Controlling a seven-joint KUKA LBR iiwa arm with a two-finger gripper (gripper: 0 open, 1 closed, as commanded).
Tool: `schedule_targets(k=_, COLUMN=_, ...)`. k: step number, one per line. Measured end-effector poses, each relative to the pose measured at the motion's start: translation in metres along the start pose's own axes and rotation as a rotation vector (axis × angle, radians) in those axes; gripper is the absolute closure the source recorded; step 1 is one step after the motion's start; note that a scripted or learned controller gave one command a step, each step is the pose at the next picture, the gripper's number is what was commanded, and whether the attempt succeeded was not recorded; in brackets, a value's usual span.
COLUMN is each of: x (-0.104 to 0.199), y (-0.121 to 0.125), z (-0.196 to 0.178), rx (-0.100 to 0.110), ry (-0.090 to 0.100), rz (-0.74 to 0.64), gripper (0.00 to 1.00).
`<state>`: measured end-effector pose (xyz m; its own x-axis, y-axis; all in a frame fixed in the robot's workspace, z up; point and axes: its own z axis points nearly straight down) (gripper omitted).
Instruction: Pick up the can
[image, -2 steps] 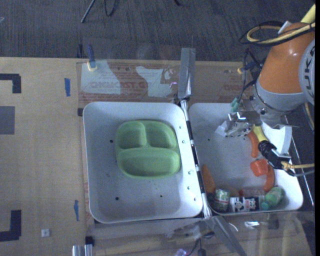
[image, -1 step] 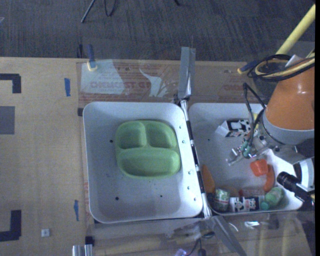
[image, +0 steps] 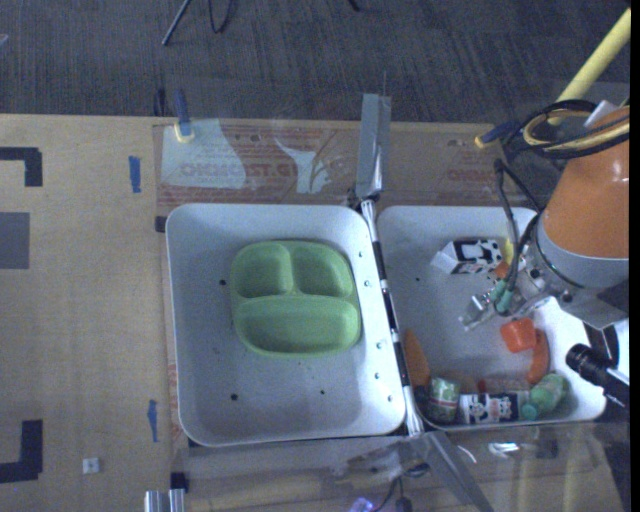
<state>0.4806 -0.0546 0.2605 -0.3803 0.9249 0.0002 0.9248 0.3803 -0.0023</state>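
One hand (image: 492, 302): the metal hand of the grey arm with an orange band (image: 590, 215), low over the middle of the right shallow white bin (image: 425, 235); whether it is spread or pressed together cannot be told, and nothing is seen held in it.
Nearest neighbours: a small orange block (image: 518, 334) just beside the hand on its near side; a small black-and-white patterned carton (image: 470, 254) near it on the far side.
Task object: the short can with a green label (image: 443, 398), judged to be the can, lying on its side against the bin's near wall, towards the near-left corner and apart from the hand.
Crowding at the can: a white, black and red labelled container (image: 497, 407) touches or almost touches its right end; a rounded green item (image: 545, 394) lies further right; a long orange carrot-like piece (image: 415, 357) lies along the left wall just beside it.
Stage (judged): approach not yet made.
Risk 1: a can lying on its side may roll from a closing grip.
Risk 2: the near wall and the neighbouring container leave little room, so the hand may strike the rim or take the wrong item.
Risk 3: the orange block may be knocked on the way across.
Surroundings: the left shallow white bin (image: 200, 300) holds a green divided plastic plate (image: 295, 297); both bins rest on the tan tabletop (image: 80, 300).
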Motion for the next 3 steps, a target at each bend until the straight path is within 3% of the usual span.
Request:
schedule_targets(k=1, x=-0.031, y=0.073, z=-0.145, rx=-0.002, ry=-0.002, rz=0.036, gripper=1.00)
schedule_targets(k=2, x=-0.031, y=0.086, z=0.038, rx=0.001, ry=0.001, rz=-0.161, gripper=1.00)
schedule_targets(k=3, x=-0.021, y=0.116, z=-0.173, rx=-0.002, ry=-0.002, rz=-0.263, gripper=1.00)
